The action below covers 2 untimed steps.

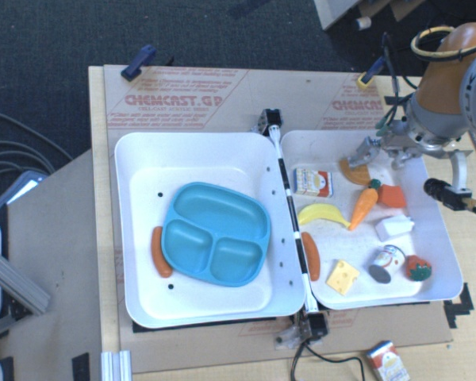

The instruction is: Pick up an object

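My gripper (385, 152) hangs over the far part of the right bin (448, 248), fingers apart with nothing between them. Just below and left of it lies a flat brown piece (353, 171). Nearby are a carrot (363, 204), an orange-red block (393, 196), a small carton (312, 182) and a banana (324, 214). Toward the front lie a white block (393, 228), a cheese wedge (343, 277), a sausage (310, 256), a grey piece (378, 272) and a red fruit (417, 268).
The left bin (135, 173) holds a blue divided plate (215, 233) with a second sausage (160, 251) beside its left edge. A black ridge (284, 189) separates the bins. A small carton (385, 362) lies on the bench in front of the right bin.
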Motion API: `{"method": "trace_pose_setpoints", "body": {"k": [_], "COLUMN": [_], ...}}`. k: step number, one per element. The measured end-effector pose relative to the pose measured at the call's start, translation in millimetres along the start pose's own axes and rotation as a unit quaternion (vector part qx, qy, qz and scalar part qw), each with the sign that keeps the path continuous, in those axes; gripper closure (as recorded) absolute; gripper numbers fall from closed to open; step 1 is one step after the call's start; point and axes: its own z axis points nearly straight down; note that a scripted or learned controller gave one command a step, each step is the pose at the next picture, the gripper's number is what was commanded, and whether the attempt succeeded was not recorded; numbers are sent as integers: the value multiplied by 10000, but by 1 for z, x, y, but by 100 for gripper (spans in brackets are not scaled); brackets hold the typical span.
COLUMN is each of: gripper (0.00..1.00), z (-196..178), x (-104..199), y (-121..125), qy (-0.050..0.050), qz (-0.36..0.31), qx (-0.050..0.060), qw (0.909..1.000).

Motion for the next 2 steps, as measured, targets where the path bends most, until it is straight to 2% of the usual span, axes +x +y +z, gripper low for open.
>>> {"method": "trace_pose_setpoints", "body": {"k": [1, 2], "gripper": [0, 100], "z": [28, 16], "x": [-16, -15], "y": [16, 17], "qy": [19, 11], "qz": [-3, -9], "qx": [28, 7], "qw": [10000, 10000]}}
